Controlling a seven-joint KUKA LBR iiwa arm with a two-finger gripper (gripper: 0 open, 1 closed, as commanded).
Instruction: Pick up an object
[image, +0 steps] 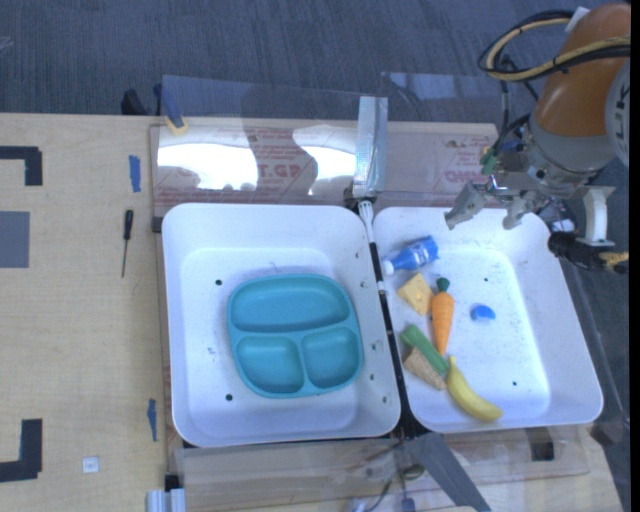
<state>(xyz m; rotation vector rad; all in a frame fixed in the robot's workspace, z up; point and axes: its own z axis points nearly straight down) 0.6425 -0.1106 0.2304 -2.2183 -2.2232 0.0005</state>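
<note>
My gripper (491, 207) hangs open over the far edge of the right bin (560, 330), its two grey fingers spread apart with nothing between them. Below it in that bin lie a blue and white bottle (412, 253), a yellow cheese wedge (415, 293), an orange carrot (441, 314) and a small blue piece (482, 313). Nearer the front lie a green stick (424, 348), a tan cracker-like piece (427, 370) and a yellow banana (467, 392). The gripper is above and behind all of them, touching none.
The left bin (190, 250) holds a teal three-part plate (294, 333). A clear upright panel (260, 150) stands behind the bins, with a metal post (370, 150) between them. A screwdriver (126, 240) lies on the wooden bench at left.
</note>
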